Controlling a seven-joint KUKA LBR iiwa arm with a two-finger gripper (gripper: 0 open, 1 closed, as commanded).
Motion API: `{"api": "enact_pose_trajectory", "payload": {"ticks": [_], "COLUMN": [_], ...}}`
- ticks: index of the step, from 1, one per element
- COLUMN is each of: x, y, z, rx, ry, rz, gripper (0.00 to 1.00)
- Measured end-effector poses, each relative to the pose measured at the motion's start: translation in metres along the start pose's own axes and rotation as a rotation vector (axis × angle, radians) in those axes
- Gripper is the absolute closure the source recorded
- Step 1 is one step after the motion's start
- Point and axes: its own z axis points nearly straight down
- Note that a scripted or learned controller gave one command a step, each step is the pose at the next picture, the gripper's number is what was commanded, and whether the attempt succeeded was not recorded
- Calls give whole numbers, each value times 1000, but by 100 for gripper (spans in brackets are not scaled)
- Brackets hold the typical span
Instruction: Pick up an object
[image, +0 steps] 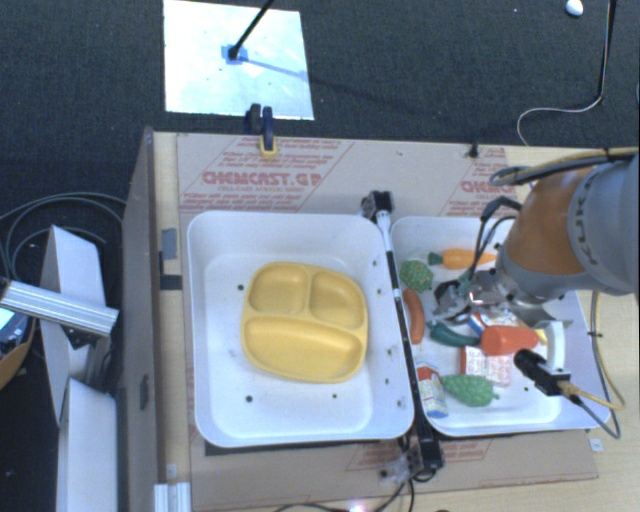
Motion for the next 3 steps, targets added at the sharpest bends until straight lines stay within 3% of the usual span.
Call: {"api": "enact_pose_trajectory", "payload": {"ticks": [1, 2, 3], "x": [1, -5, 9], "y": [56, 30, 96], "z": [2, 1, 11], "rx": [8, 4, 42], "ry": [3, 2, 7], "rz": [-1, -1, 6], "gripper": [0, 0, 0]}}
